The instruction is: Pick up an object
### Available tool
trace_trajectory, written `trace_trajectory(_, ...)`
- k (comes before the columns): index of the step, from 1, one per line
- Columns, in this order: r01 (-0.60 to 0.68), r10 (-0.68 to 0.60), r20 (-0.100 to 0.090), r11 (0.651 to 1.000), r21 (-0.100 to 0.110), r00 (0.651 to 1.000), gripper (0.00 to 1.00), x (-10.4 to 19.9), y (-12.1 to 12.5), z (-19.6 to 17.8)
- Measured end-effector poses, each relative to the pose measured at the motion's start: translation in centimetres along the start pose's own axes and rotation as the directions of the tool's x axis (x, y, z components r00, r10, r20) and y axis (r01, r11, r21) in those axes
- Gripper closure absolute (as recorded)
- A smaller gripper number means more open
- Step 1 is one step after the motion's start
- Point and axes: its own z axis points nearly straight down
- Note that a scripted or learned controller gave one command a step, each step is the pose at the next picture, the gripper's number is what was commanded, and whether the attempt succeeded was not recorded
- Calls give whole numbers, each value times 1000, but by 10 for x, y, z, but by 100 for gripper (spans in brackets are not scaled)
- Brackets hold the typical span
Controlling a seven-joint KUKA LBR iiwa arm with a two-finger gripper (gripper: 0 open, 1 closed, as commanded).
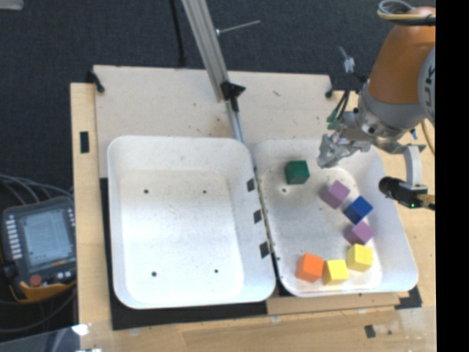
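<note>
Grey end effector (333, 155) poised low over right bin (388, 196), near green cube (297, 171) and purple cube (335, 193); grip state impossible to tell (too blurred). Nothing seen held. Other cubes clustered toward near rim, likely tumbled loose for picking.

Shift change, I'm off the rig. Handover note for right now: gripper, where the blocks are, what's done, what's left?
Gripper: over the far part of the right bin, right of the green block; nothing seen between its fingers, open or shut not readable.
Blocks: all seven in the right bin. Green sits alone near the far left. A purple block, blue block and second purple block run diagonally down the right side. Orange block and two yellow blocks line the near edge.
Done: no pick visible.
Left: grasp and lift one; green or the upper purple look nearest.
</note>
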Motion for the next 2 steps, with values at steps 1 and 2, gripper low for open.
trace_trajectory(1, -2, 2, 1, 1000, 4, 1000, 100, 45, 12, 14)
trace_trajectory(2, -2, 2, 1, 1000, 2, 1000, 100, 86, 20, 17)
